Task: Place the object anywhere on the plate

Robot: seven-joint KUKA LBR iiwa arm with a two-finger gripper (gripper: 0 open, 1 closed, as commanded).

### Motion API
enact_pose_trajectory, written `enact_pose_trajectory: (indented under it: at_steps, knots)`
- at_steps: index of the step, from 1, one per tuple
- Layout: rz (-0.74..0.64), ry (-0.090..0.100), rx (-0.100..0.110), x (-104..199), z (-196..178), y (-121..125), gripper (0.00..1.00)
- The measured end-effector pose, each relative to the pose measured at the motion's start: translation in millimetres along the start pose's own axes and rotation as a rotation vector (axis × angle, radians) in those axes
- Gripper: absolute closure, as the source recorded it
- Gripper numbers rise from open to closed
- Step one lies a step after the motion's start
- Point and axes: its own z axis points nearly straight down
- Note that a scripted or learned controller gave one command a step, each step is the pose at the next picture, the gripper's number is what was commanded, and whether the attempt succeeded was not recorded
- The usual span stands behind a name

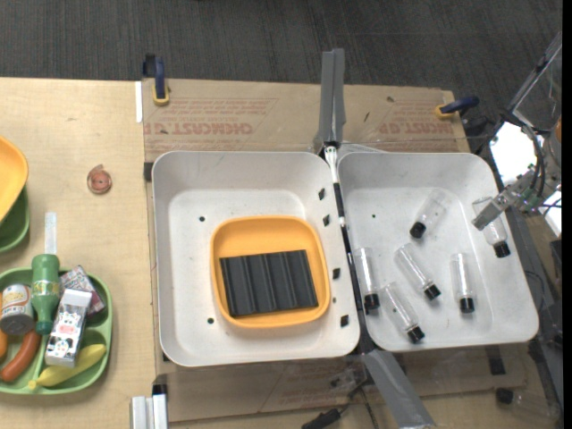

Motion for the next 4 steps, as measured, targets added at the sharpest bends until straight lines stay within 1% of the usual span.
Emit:
enact_pose_trajectory:
  at_steps: [1, 2, 3, 4]
  knots:
    - [-0.073, -0.002, -0.002, -21, -78, 33, 1.00]
    - [-0.122, -0.004, -0.002, -40, -102, 60, 1.00]
    - [-0.209, 0.000, -0.001, 10, 68, -14, 1.00]
    - [-0.247, -0.003, -0.002, -13, -37, 20, 1.00]
